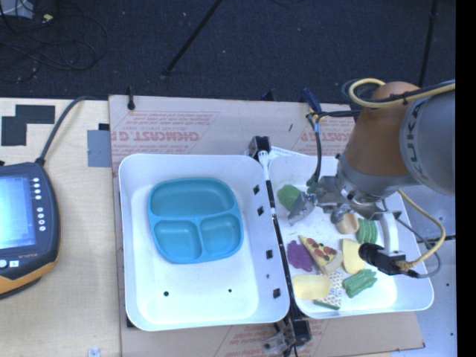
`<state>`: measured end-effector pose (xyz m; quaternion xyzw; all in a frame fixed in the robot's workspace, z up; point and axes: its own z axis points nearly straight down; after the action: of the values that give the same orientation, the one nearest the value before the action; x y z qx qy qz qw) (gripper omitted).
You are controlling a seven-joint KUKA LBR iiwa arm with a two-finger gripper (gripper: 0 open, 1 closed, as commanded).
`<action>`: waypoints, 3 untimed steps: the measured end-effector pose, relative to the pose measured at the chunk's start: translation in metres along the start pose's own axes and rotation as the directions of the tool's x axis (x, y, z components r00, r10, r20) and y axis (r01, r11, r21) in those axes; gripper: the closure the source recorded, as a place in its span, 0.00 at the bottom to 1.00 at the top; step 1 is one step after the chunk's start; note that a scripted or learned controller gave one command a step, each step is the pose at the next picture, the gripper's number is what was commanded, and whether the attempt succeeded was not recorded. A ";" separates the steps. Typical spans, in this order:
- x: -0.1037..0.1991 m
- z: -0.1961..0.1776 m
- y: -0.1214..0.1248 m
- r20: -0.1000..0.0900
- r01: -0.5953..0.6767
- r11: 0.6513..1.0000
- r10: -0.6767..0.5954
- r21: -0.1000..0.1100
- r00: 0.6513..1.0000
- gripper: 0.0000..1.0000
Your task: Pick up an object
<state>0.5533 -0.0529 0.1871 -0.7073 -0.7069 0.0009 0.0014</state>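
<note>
1. While the table carries a tablet-like controller at far left, nothing there bears on the pick.
2. Next comes the left bin, holding a blue divided plate.
3. Across the divider, the right bin holds the toys: a green piece, a purple piece, a pizza slice, a yellow piece and a green ridged piece. All lie on the bin floor, so I judge nothing lifted yet; the whole pick remains.
4. Reaching from the right, the arm bends low over that bin, the jaws near the green piece; wide or narrow, I cannot tell.
</note>
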 end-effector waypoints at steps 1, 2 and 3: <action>-0.041 0.089 0.013 0.000 0.001 1.000 -0.001 -0.003 1.000 0.00; -0.058 0.098 0.083 0.001 0.004 1.000 -0.004 -0.003 1.000 0.00; -0.032 0.099 0.090 0.000 0.000 1.000 0.000 -0.001 1.000 0.00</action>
<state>0.6429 -0.0845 0.0876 -0.7074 -0.7068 0.0006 0.0009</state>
